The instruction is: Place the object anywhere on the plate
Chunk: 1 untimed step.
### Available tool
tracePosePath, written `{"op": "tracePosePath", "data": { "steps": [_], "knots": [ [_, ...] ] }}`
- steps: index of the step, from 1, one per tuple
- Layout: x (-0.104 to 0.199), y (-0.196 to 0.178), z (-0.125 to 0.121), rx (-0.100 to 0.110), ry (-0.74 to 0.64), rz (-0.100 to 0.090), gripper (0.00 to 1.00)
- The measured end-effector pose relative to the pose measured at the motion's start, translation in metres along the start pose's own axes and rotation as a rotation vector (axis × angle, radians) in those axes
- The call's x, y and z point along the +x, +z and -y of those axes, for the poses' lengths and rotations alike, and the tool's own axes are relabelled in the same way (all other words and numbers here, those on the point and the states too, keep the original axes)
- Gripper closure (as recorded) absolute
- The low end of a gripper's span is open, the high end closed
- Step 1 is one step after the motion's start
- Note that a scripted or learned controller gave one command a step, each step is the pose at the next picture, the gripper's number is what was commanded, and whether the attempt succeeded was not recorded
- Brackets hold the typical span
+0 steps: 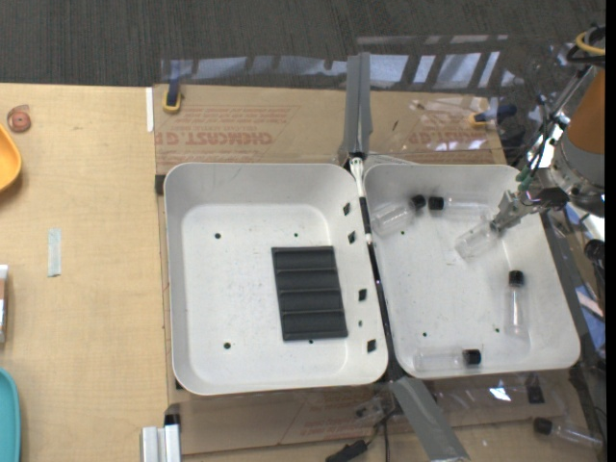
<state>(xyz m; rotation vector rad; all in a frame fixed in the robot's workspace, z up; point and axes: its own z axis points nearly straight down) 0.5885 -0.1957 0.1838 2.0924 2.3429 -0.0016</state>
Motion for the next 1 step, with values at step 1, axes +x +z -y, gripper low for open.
{"op": "tracePosePath", "data": {
  "steps": [1],
  "knots": [
    [0.0581,-0.0030,0.0383,0.002,-0.002,-0.001,1.00]
  ]
}}
